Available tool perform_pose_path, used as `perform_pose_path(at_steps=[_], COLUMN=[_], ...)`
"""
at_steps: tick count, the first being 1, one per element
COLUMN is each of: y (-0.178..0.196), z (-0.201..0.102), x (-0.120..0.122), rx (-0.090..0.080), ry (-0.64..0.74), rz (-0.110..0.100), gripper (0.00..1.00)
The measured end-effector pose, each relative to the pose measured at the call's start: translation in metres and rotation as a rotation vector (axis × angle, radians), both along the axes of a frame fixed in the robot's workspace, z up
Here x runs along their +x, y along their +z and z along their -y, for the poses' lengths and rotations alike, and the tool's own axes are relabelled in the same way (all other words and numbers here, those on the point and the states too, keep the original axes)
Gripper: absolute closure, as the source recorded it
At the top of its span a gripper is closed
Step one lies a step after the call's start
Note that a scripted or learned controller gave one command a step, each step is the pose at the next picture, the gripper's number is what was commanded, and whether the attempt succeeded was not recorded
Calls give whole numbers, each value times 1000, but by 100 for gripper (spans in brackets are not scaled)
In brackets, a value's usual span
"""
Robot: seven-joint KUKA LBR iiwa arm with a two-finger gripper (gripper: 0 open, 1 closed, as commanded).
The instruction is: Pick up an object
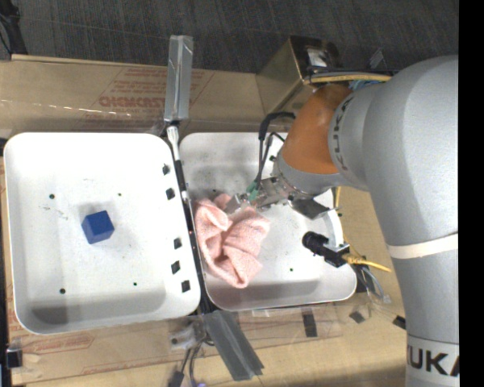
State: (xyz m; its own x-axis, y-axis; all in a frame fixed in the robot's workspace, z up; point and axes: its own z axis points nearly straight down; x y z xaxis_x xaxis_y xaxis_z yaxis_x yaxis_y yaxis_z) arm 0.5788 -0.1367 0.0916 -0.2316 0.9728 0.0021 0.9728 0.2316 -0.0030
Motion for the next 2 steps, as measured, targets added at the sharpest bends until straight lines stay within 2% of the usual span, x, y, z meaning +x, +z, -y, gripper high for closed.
perform_pose_path(at_steps=[1,2], y=[10,10], z=[-1,-1], x=[0,0], rx=[1,1], ry=[5,5], rz=[-2,-2], gripper=[100,0])
